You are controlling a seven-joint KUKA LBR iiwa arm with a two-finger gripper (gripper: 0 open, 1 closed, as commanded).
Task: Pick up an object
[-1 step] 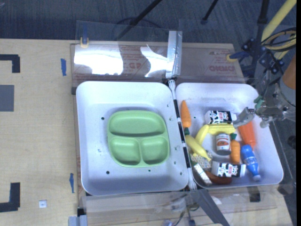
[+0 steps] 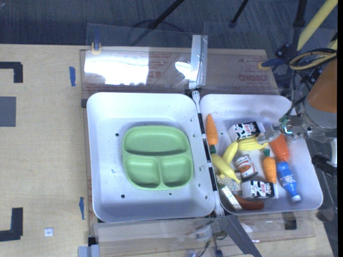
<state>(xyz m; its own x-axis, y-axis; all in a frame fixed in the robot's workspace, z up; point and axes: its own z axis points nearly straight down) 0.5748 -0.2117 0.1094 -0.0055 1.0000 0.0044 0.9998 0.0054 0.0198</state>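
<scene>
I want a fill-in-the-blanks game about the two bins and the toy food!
1. The green tray lying in the left bin has ___ compartments.
2. The bottle in the right bin is colored ___.
3. The carrot leaning by the wall between the bins is colored ___.
4. The toy bananas are colored ___.

Missing words: three; blue; orange; yellow
</scene>
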